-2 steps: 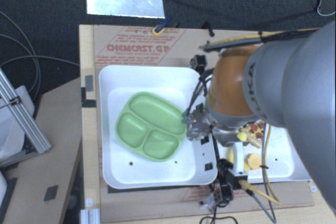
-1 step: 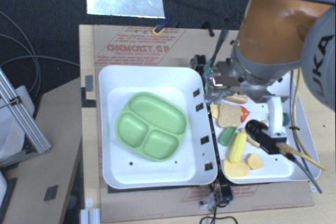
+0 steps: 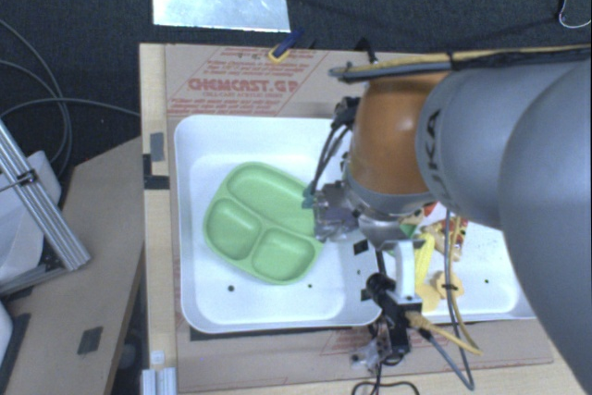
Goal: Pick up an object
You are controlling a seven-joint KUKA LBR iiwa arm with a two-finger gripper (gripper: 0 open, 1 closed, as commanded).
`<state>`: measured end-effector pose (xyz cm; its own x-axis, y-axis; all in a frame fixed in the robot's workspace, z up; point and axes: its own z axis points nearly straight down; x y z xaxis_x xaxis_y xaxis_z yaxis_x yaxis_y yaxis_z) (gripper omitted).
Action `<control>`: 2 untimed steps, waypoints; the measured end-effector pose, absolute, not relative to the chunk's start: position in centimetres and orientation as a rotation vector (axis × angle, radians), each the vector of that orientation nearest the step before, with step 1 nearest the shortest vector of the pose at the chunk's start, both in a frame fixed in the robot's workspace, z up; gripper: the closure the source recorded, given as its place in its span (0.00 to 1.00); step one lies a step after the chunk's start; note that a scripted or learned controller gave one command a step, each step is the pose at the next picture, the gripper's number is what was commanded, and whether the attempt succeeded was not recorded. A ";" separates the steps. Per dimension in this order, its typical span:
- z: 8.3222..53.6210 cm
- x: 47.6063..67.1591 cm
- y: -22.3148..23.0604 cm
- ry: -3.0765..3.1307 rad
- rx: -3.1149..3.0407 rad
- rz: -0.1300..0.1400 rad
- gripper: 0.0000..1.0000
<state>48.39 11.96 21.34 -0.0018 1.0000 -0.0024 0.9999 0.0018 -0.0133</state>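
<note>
Camera view: grey arm (image 3: pixel 499 143) covers most of right bin (image 3: pixel 490 287); printed cardboard (image 3: pixel 240 74) under both bins. Gripper (image 3: pixel 356 222) at right edge of left bin (image 3: pixel 268 134), open or closed cannot tell. Green three-compartment plate (image 3: pixel 259 227) lies flat, middle of left bin.

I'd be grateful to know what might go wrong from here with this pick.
1. The green divided plate lies wide and shallow in the left bin; a grab at its rim, where the wrist hovers, may slip.
2. The wrist sits near the wall between the bins, so a descent could strike it.
</note>
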 end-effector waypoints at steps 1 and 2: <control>11.4 48.7 11.0 -2.221 -2.224 0.001 1.00; 28.4 58.6 13.2 -2.240 -2.224 -0.034 1.00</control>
<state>58.61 13.20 28.43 -0.0071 1.0000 0.0043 0.9996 0.0070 0.0259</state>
